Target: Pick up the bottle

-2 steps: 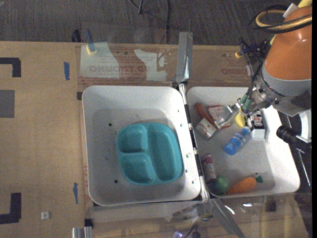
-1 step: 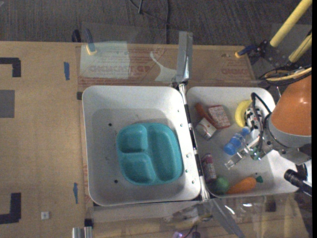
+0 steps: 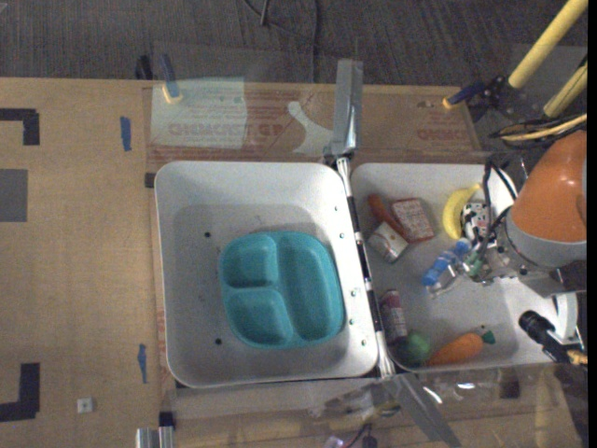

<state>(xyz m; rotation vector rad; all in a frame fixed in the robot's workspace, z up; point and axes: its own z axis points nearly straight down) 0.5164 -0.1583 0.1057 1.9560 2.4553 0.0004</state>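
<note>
The bottle [image 3: 446, 268], clear with a blue cap, lies in the right bin [image 3: 424, 180]. The pincer [image 3: 474, 265] sits at its right end; finger state cannot be determined. A teal tray [image 3: 280, 287] occupies the left bin [image 3: 187, 250].

Wood bench [image 3: 75, 278], dark carpet [image 3: 112, 17].

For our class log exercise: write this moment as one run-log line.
arm: over right bin | gripper: at bottle | bottle: in bin | lifted: cannot tell
</note>
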